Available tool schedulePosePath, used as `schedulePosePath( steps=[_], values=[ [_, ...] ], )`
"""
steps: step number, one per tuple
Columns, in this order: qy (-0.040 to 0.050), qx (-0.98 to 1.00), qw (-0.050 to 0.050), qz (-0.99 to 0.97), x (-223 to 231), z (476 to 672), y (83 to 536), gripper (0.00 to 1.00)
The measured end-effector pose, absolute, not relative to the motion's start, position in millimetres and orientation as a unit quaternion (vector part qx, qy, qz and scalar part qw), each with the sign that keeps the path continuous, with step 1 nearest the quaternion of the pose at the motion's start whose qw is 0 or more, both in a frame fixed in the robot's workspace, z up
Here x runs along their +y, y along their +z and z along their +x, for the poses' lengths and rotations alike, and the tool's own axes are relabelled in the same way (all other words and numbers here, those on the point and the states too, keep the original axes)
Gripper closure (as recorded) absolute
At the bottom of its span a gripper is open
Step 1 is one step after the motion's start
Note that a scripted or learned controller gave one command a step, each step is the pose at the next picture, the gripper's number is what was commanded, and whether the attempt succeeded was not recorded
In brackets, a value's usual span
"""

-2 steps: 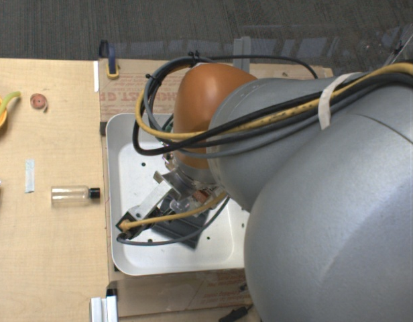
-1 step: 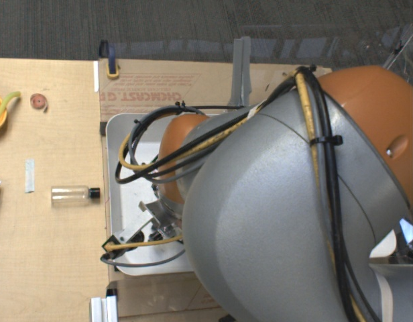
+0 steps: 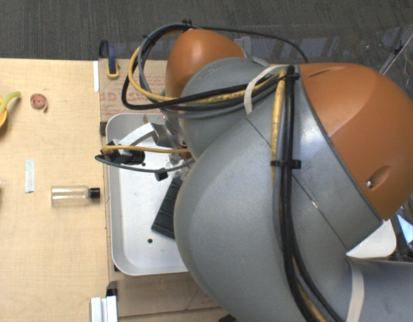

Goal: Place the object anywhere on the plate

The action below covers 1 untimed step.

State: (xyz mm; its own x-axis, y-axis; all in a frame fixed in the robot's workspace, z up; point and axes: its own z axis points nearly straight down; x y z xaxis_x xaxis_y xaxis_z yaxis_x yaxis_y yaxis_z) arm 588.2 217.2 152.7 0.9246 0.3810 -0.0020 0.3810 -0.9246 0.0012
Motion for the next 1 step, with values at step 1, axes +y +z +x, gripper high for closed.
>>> schedulePosePath(
  steps=[1],
  values=[
    [-0.001, 0.194, 0.001, 0.981, 217.1, 588.2, 152.7, 0.0]
  ],
)
